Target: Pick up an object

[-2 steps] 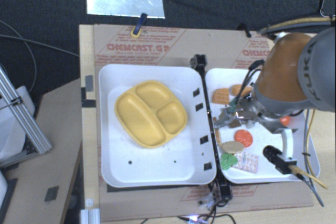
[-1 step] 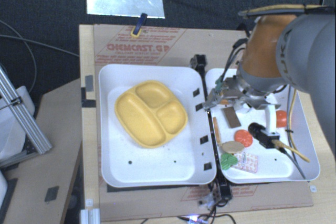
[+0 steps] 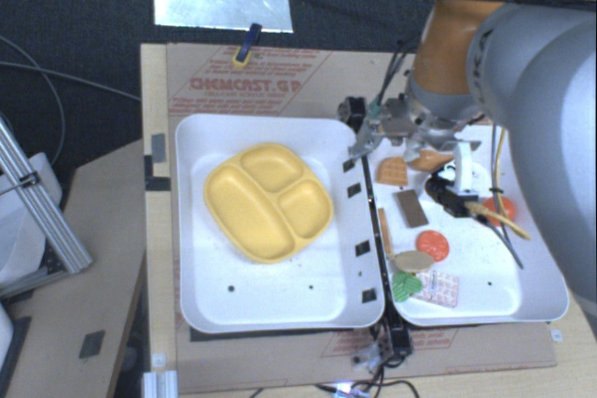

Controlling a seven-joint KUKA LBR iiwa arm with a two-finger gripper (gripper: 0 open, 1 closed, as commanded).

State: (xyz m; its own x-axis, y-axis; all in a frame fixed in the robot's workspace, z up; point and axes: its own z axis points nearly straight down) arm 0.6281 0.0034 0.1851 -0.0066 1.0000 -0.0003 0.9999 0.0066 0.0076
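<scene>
My gripper point(image 3: 411, 136) hangs low over the far left corner of the right bin point(image 3: 536, 298), under the grey arm with its orange band. Just below it lie a tan waffle-like square point(image 3: 393, 171) and an orange piece point(image 3: 430, 160), which is partly hidden by the gripper body. Further toward the front are a brown rectangle point(image 3: 409, 207), a red disc point(image 3: 432, 245), a beige oval point(image 3: 413, 260), a green item point(image 3: 403, 286) and a pink-and-white packet point(image 3: 438, 288). I see nothing held.
The left bin point(image 3: 201, 294) holds a yellow divided plate point(image 3: 269, 200). A thin orange stick point(image 3: 382, 230) lies along the right bin's left wall. A red-orange item point(image 3: 502, 208) sits toward the right of that bin. The arm covers the bin's far right part.
</scene>
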